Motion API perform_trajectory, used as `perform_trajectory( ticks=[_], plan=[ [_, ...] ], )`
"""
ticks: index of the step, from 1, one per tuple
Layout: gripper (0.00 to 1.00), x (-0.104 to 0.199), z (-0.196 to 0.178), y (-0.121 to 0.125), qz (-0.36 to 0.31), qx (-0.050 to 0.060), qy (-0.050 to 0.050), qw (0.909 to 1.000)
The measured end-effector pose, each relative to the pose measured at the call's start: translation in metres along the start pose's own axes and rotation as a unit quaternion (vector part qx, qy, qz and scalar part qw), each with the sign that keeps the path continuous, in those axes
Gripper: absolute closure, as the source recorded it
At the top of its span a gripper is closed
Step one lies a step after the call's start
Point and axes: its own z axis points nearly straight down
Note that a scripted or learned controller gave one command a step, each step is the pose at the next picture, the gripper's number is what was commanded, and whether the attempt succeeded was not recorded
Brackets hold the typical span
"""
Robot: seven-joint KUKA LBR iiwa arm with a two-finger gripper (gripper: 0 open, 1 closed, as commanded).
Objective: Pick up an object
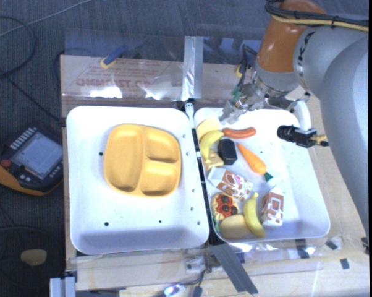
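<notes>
Your gripper (235, 107) hangs over the far edge of the right bin (309, 190), just beside the sausage (239, 132). I cannot tell its state, and nothing shows inside it. The carrot (253, 158) lies near.

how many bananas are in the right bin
2. One banana lies near the front of the right bin, beside the small boxes. Another banana lies at the left wall, next to the black block. The pile may hide more.
</notes>
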Motion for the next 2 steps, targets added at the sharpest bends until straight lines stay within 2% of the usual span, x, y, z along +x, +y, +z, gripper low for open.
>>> perform_trajectory(
  ticks=[1,2],
  plan=[
    [1.0,-0.066,0.004,-0.028,-0.084,0.001,-0.001,0.9964],
    [1.0,-0.052,0.076,-0.054,-0.165,-0.001,0.001,0.9863]
  ],
)
